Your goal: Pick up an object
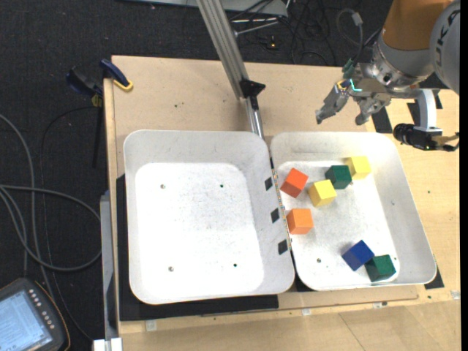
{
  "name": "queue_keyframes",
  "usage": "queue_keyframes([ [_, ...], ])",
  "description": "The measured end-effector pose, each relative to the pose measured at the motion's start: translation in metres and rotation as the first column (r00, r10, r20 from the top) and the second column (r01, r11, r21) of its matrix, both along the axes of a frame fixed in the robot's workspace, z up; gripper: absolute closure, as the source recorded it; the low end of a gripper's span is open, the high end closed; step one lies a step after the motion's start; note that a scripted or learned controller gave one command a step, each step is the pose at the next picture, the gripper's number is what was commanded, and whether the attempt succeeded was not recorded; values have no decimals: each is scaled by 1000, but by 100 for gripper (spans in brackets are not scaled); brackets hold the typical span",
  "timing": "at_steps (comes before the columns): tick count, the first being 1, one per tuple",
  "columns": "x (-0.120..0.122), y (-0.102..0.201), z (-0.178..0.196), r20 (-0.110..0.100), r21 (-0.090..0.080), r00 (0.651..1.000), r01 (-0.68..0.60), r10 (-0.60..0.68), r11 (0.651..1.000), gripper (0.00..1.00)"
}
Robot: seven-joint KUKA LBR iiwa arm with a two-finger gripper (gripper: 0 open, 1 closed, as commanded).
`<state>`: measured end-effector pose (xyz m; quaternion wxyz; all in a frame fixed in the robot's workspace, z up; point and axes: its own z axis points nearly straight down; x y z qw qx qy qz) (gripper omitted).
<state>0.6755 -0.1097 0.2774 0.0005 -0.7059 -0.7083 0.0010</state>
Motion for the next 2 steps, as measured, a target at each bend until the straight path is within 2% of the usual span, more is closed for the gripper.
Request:
queue_keyframes([
  [2,-10,-5,-114,-5,1,1000,4,-4,1000,0],
])
